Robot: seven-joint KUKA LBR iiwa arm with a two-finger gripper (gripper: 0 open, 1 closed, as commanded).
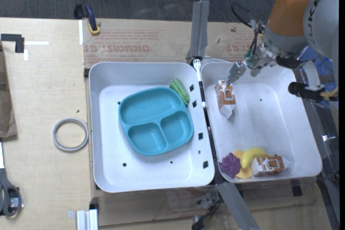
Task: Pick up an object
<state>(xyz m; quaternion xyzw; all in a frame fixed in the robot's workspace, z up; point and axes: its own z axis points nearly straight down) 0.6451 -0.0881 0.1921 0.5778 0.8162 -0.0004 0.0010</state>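
Claw hangs just above the white-and-orange carton, poised to grasp; clenched or released, I cannot tell.

A white carton with orange-brown print stands tilted near the right bin's back left corner, close to its left wall. At that bin's front edge lie a purple grape bunch, a yellow banana touching it, and a second orange-and-white carton lying flat just right of the banana. In the left bin, a blue three-compartment plate rests mid-floor, with a green ridged piece at its back right edge.
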